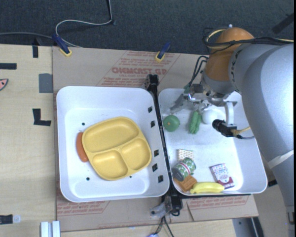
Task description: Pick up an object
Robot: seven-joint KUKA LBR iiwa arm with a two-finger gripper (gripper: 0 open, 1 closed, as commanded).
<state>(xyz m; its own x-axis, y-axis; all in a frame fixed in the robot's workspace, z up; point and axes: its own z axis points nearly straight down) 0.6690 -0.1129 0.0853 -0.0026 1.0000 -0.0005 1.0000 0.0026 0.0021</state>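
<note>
Here we cannot tell how the gripper (196, 102) fingers stand just above the green pepper (195, 122), and we fear they nudge it toward the green ball (171, 123) beside it.

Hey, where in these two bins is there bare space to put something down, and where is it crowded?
Left bin: bare strip along its far wall above the yellow divided plate, which covers most of the floor. Right bin: bare middle patch between the green ball and the red packet. Crowded: the near edge around the banana and can, and the far end under the gripper.
</note>
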